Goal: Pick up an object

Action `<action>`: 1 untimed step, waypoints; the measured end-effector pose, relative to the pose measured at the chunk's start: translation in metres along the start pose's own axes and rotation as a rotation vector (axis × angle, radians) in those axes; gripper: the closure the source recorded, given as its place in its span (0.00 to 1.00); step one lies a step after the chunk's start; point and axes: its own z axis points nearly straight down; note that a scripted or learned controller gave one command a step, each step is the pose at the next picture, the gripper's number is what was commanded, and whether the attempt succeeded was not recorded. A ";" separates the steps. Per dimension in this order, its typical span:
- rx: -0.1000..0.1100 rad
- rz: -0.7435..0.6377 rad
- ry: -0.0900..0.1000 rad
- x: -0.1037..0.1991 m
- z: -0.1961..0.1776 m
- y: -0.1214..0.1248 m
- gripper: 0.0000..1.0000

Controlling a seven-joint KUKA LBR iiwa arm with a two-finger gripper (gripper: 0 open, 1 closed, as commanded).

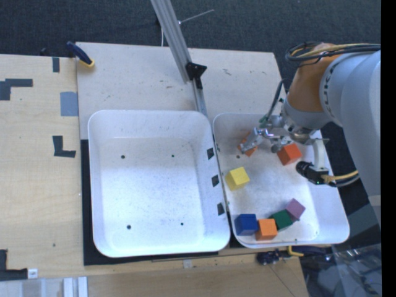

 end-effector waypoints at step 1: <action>-0.005 -0.002 -0.001 0.001 0.013 0.000 0.00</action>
